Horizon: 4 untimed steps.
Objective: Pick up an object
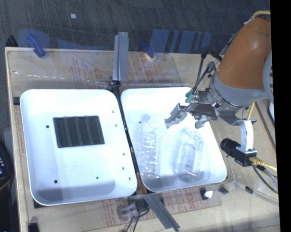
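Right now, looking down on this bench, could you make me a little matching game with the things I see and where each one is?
Things:
1. dark ribbed rectangular grate
2. clear plastic bottle
3. clear glass-like jar
4. metal pincer

Places:
A. right bin, near the divider
B. above the right bin
C. left bin
D. right bin, toward the outer side

Pairs: 1-C, 2-A, 3-D, 4-B
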{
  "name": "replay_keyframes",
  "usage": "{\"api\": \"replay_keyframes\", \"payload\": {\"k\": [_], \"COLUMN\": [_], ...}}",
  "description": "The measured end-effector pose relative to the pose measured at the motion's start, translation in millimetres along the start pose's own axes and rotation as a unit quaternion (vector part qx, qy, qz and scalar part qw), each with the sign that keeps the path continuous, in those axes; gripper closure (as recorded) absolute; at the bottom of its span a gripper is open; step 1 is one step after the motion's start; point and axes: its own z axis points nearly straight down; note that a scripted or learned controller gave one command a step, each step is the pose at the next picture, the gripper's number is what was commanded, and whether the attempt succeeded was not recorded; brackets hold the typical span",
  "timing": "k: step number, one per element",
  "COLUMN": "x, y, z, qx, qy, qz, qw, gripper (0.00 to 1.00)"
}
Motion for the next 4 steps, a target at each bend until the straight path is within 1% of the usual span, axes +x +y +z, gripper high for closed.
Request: {"api": "replay_keyframes", "payload": {"k": [1,2,3,4], "x": [24.2,-15.3,-42.5,-77.1], "y": [4.4,38.8,18.2,43.6], "z": [143.9,122.6,67.2,44.3], "qx": [0.004,0.002,0.002,0.001], "qy": [0.000,0.000,0.000,0.000], "qz": [0.073,0.076,0.103,0.037], "qw": [0.9973,0.9971,0.9947,0.9993], "gripper": [0.00,0.00,0.00,0.00]}}
